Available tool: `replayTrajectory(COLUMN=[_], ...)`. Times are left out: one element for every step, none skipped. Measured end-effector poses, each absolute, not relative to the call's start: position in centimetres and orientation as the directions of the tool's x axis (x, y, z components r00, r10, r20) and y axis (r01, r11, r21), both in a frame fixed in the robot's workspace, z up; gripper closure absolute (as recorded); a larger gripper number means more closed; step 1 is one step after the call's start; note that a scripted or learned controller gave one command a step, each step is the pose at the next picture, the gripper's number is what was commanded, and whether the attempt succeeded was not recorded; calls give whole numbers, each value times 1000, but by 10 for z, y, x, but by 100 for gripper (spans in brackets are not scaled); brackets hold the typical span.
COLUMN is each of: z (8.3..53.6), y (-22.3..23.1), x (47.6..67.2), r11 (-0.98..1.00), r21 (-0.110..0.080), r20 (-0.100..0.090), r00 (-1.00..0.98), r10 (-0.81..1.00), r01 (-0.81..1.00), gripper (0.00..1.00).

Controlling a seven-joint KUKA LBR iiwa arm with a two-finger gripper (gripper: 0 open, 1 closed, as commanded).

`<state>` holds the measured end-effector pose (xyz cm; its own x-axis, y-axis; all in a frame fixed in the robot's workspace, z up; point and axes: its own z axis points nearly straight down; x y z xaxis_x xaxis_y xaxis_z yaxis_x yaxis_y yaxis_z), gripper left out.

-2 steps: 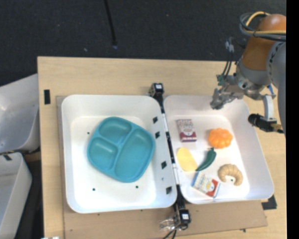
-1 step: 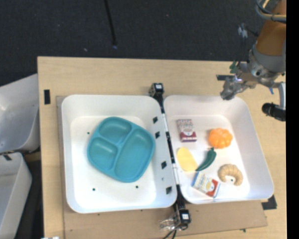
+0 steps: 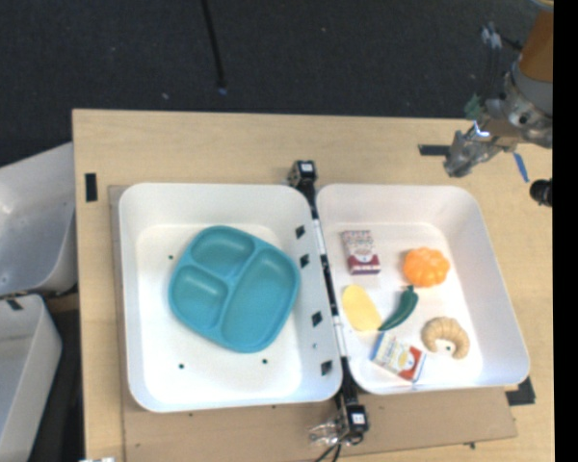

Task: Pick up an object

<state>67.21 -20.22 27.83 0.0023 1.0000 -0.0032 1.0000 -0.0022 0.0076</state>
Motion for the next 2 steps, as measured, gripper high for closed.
replayTrajectory(z=[271, 274], y=[-142, -90], x=[680, 688], r11=[6, 6], r21=[1, 3], r20=[0, 0], r00=[-6, -6], r10=[1000, 1000], r01=[1000, 1000], gripper=[100, 100])
